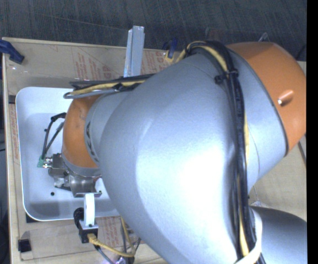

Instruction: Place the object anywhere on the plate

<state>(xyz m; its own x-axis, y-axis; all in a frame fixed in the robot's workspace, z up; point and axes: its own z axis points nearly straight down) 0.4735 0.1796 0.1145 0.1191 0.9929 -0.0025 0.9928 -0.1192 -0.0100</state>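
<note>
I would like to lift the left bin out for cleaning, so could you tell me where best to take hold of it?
Probably the left bin is best taken by its raised rim along the view's left side, coming in from the left. That edge is bare, and its lip gives fingers something to hook. The arm and its black cables hang over the rest.

Grey arm point(192, 164) with orange band point(73, 139), white bin point(29, 142), blue clamp point(7, 49).
</note>
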